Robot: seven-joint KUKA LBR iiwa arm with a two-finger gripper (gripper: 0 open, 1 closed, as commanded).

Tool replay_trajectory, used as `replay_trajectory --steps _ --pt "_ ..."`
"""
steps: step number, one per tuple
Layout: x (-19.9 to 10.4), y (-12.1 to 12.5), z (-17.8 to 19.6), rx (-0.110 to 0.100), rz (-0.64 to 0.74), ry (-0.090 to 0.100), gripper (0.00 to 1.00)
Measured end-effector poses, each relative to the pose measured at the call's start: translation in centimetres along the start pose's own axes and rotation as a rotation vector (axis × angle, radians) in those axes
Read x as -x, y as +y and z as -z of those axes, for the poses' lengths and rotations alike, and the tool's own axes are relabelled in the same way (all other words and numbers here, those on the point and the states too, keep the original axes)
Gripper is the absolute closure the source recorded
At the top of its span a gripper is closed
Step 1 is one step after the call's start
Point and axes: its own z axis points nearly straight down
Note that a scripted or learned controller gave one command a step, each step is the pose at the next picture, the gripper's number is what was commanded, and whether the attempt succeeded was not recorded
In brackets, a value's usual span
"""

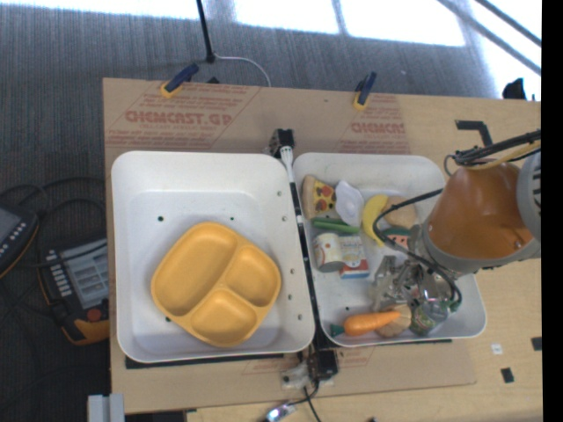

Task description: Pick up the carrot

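Carrot (370,323), one, right bin (457,328), one yellow tray (216,281) left, gripper (413,299) above, grip unclear

We see an orange carrot (369,323) with a green tip, lying in a white bin (457,331). Left of that bin, a second white bin (141,192) carries a yellow divided plate (215,281). Above the carrot lie a yellow banana (376,211) and a green bean (334,226). The table (123,104) is tan cardboard printed with red lettering.
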Motion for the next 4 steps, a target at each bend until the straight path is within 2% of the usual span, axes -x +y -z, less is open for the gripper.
replay_trajectory --steps 1,2,3,4 --pt "0.1 -0.5 0.0 -0.001 0.335 -0.004 1.00" --pt "7.8 -3.4 -0.2 0.002 0.633 0.013 1.00" --pt "8.0 -3.4 -0.2 0.000 0.634 0.005 0.00" --pt "3.5 1.9 -0.1 -0.004 0.433 0.003 0.00"
